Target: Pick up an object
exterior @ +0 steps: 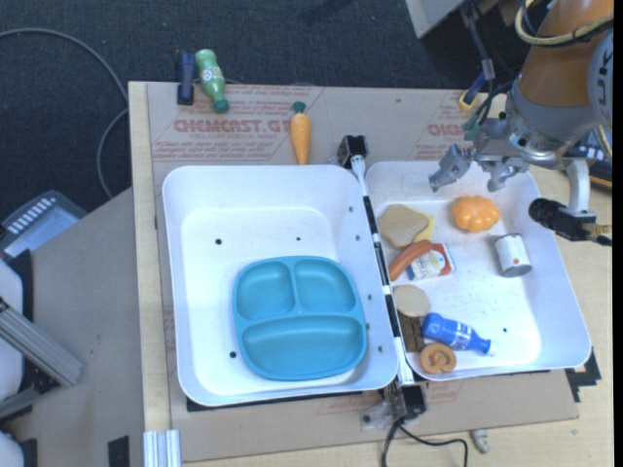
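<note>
Slanted overhead view of both bins (185,290)

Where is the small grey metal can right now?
The small grey metal can lies in the right white bin, near its right wall, below and right of the orange round toy fruit.

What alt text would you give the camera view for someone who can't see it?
A grey arm's open gripper hovers above an orange toy in the right bin, which also holds a small can and blue bottle. The left bin holds a blue divided plate.
</note>
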`<state>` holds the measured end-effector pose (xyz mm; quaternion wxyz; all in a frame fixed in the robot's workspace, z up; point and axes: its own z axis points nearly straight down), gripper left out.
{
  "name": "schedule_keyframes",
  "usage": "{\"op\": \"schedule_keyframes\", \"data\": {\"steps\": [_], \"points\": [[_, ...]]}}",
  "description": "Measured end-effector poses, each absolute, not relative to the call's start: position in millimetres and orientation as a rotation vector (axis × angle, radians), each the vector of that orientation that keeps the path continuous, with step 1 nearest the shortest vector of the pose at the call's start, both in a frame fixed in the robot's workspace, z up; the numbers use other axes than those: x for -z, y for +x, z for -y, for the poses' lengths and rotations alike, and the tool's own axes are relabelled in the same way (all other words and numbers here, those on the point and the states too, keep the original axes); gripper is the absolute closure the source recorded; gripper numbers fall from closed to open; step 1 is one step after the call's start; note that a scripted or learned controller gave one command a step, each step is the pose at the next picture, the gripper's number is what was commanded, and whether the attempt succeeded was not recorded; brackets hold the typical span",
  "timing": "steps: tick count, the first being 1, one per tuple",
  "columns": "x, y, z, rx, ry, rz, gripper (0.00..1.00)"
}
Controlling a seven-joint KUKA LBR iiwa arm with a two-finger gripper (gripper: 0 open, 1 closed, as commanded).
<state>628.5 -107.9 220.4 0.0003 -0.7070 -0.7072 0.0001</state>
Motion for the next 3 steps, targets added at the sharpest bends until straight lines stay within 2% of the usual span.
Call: {"op": "schedule_keyframes", "data": {"steps": [1,2,3], "points": [[-172,614.4,183,-0.002,-2.221,2.22,0.0],[-84,654.7,157,0.0,-2.221,2.221,0.0],[-99,657.3,158,0.005,-2.226,2.229,1.0]]}}
